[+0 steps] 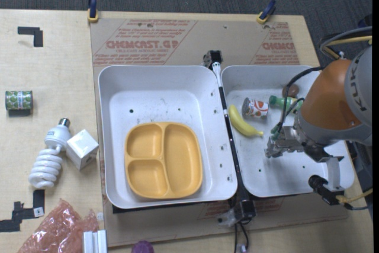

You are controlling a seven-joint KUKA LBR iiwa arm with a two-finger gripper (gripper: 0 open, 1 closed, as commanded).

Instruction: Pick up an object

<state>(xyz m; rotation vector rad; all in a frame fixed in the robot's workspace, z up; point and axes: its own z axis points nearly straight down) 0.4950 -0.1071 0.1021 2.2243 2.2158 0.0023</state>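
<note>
In the right bin [260,178] a yellow banana [244,122] lies near the left wall. Just beyond it is a small red and white can [256,107] on its side. A green object [280,101] and a small brown thing [291,91] sit farther back, partly under the arm. My gripper [275,147] hangs over the bin floor a short way right of the banana's near tip, with nothing visibly in it. The grey arm with its orange band [331,101] covers the bin's right part.
The left bin [112,127] holds a yellow divided plate [163,159]. Left of the bins, on the bench, lie a spiral light bulb [48,160], a white cube [82,149], a green can [18,101] and a red mesh bag [56,231].
</note>
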